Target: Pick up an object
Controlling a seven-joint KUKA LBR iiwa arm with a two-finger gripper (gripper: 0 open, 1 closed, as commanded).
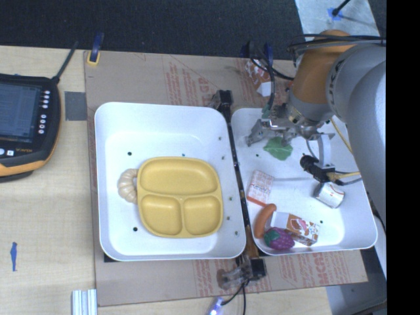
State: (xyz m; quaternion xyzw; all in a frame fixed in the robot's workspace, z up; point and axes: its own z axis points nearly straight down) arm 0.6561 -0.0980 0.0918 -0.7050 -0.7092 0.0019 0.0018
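My gripper (281, 135) hangs over the far end of the right bin (357, 231), its grey fingers spread apart and open. A small green object (279, 151) lies on the bin floor just in front of the fingertips, not clasped between them. Further toward the near end of this bin lie a small pink-and-white carton (260, 186), an orange sausage (264, 219), a purple bunch of grapes (279, 239), a red-and-white box (302, 229) and a silver can (329, 194).
The left bin (111, 176) holds a yellow divided plate (178, 195) with a beige ridged object (127, 185) against its left side. A tablet in an orange case (26, 123) lies on the bench at far left. The arm covers the right bin's far right corner.
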